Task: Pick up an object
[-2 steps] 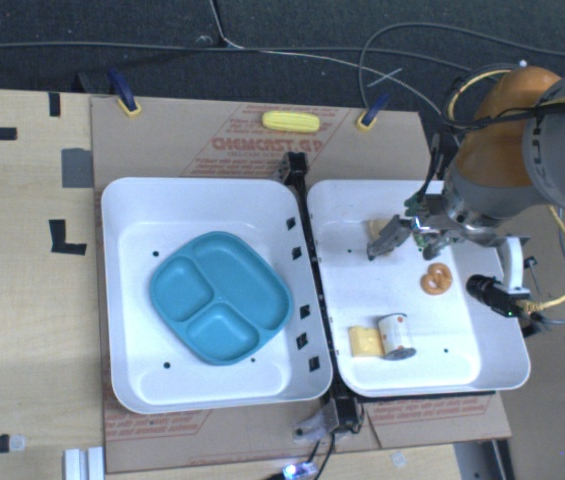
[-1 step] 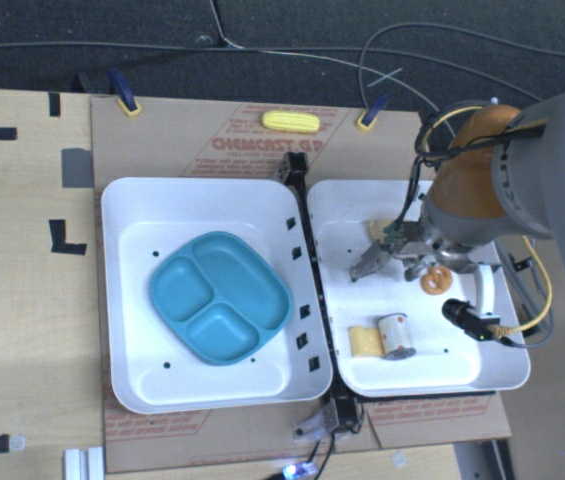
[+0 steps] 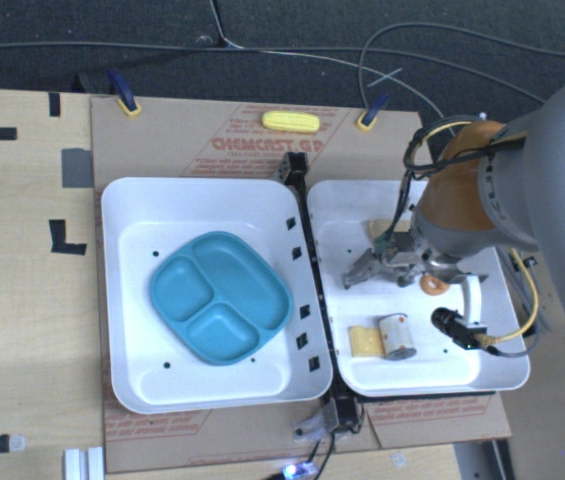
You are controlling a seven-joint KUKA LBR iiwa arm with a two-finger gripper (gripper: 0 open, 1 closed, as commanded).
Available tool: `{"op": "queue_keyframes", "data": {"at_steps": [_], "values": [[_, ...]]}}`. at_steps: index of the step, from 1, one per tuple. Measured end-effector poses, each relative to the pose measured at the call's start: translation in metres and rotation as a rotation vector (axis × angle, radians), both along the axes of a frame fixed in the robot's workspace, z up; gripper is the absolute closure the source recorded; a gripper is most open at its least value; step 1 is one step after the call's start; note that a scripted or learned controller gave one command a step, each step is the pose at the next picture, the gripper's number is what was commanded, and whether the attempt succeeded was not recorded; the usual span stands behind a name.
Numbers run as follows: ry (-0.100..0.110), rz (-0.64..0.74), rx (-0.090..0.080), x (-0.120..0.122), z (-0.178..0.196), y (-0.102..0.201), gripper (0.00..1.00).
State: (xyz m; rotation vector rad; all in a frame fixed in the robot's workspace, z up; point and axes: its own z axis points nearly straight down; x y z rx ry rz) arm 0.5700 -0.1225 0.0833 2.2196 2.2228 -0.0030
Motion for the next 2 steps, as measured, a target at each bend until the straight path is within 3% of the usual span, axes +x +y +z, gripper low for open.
{"op": "queue_keyframes", "data": {"at_steps": [1,2], "values": [[-0.003,0.001,-0.001,0.001,0.013,0.000,1.00],[-0.004,0.000,0.001,0.012,0.063,0.001,1.00]]}}
